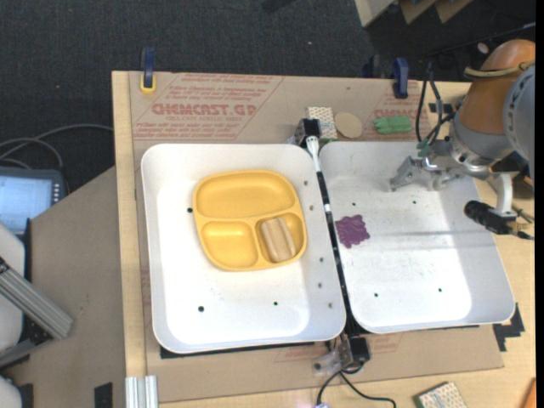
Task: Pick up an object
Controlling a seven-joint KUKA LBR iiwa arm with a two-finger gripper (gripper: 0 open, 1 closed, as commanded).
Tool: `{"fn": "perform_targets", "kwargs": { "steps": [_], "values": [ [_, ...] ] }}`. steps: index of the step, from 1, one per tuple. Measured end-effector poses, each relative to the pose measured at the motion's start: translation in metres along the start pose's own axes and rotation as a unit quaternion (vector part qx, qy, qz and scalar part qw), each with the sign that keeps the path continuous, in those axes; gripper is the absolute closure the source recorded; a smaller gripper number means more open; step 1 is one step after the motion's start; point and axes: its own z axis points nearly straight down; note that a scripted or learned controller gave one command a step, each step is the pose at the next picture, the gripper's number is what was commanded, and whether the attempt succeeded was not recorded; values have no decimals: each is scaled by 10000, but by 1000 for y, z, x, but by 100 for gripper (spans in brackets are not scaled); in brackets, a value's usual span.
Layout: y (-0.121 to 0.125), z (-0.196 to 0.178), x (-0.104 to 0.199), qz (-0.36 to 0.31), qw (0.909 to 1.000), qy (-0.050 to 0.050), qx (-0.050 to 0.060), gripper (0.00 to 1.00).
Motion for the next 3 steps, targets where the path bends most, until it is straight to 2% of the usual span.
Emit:
{"fn": "perform_targets", "kwargs": {
  "steps": [1,2,3],
  "values": [
    [-58,-1,-21,13,10000,62,35,0],
    [-9,2,-19,-7,10000,58,37,0],
    [5,0,58,-19,10000,29,34,0]
  ]
}}
